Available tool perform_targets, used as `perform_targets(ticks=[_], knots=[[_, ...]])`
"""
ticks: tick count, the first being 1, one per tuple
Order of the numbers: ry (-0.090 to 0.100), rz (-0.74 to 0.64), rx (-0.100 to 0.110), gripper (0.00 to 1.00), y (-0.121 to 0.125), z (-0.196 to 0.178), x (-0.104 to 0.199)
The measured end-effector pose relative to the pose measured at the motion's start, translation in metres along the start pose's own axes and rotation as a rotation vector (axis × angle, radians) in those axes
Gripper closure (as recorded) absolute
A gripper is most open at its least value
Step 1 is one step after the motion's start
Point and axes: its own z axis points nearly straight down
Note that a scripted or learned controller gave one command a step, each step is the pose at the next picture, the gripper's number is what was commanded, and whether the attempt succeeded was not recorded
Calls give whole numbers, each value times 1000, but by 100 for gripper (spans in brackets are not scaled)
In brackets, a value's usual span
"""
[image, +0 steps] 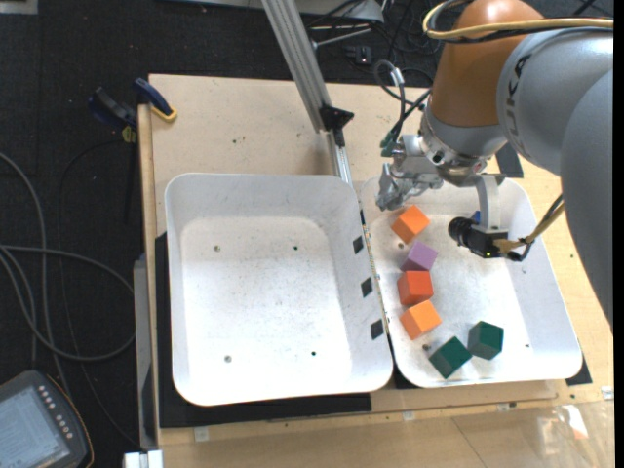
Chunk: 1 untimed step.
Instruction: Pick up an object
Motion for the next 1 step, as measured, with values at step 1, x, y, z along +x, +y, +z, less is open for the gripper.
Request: perform_targets(ticks=[1], knots=[[1, -1, -3, 100, -4, -10, 58]])
